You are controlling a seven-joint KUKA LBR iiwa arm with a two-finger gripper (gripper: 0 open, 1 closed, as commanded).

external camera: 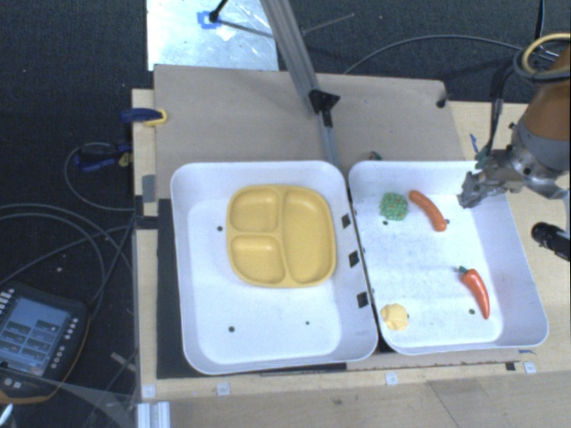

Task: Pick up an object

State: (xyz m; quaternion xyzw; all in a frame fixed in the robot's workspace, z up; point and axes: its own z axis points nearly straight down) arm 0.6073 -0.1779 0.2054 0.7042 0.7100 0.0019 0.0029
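Jaws [473, 192], state unclear, above right bin [526, 266] w/ sausage [427, 210], carrot [475, 291], green ball [393, 206].

Two white bins [268, 350], one yellow plate [281, 235], one sausage [427, 210], one chili [475, 291], one green piece [393, 206], one yellow piece [394, 316].

Grey arm [546, 154] with orange band, yellow and black cables looped above, dark metal fingers [473, 194]

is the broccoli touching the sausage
Apart. The camera view shows a strip of bare white bin floor between the broccoli and the sausage.
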